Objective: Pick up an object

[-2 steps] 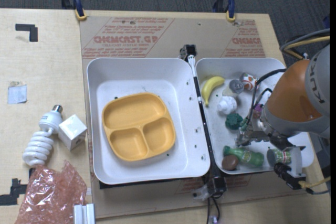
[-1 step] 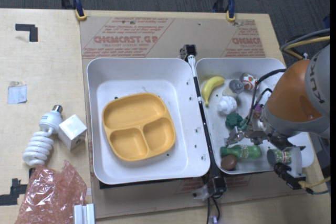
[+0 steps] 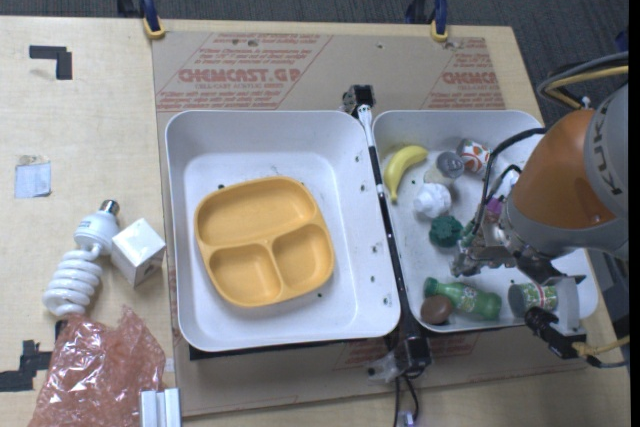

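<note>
Bench [image 3: 80, 125]: two white bins [image 3: 190, 215], [image 3: 400, 127]; spiral light bulb [image 3: 80, 260]; small white box [image 3: 138, 251]; pink plastic wrap [image 3: 95, 370].

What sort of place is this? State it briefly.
Probably a robotics lab bench: two shallow white bins clamped on a brown board, a grey arm's gripper over toys like a yellow plastic banana, carpet beyond.

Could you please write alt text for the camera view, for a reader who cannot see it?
A grey-and-orange robot arm's gripper hovers low over the right bin, among a banana, green bottle and small toys. The left bin holds a yellow divided tray.
</note>
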You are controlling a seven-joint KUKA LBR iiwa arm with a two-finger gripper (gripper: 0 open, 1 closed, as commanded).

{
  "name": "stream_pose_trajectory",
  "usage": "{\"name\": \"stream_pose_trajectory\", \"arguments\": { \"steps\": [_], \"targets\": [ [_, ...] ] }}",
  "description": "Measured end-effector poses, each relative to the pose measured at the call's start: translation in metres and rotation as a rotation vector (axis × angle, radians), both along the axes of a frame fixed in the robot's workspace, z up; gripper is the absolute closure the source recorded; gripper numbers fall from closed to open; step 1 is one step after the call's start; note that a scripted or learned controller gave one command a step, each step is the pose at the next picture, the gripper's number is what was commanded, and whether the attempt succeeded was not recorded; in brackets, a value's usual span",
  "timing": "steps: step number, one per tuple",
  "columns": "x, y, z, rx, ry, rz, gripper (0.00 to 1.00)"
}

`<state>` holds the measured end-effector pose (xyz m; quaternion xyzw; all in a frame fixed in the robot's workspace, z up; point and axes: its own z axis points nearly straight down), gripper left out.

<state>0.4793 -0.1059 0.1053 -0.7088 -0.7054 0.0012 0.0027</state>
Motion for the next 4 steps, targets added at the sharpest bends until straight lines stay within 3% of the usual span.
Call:
{"name": "stream_pose_trajectory", "arguments": {
  "steps": [1,2,3,4],
  "targets": [
    [0.000,0.000,0.000,0.000,0.000,0.000,0.00],
    [0.001,-0.001,0.008,0.000,0.001,-0.001,1.00],
    [0.001,-0.001,0.008,0.000,0.001,-0.001,0.00],
    [0.002,-0.002,0.015,0.001,0.003,-0.001,1.00]
  ]
}}
